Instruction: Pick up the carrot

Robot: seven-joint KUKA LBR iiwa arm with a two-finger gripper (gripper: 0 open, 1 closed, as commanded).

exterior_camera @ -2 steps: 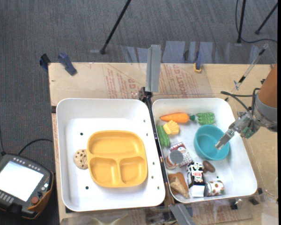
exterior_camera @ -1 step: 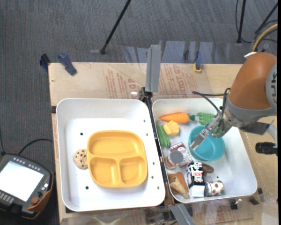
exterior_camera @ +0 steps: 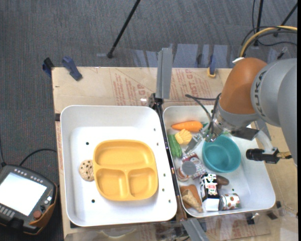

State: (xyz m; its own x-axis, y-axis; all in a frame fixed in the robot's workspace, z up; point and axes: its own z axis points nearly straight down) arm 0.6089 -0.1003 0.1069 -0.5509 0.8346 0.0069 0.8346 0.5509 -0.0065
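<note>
The orange carrot [exterior_camera: 187,126] lies on its side at the back left of the right bin [exterior_camera: 261,185]. My gripper [exterior_camera: 199,137] hangs low over that bin, just right of and in front of the carrot, between it and a teal bowl [exterior_camera: 220,153]. A yellow corn piece [exterior_camera: 182,136] sits right beside the gripper's tip. Nothing can be seen held in the gripper. The arm's orange band [exterior_camera: 245,92] rises above it to the right.
A green vegetable [exterior_camera: 175,145], a red-and-grey can [exterior_camera: 189,167], a black-and-white carton [exterior_camera: 209,185], a bread slice [exterior_camera: 191,198] and a small tin [exterior_camera: 230,201] crowd the right bin. The left bin [exterior_camera: 72,129] holds a yellow divided plate [exterior_camera: 125,168] and a cookie [exterior_camera: 86,170].
</note>
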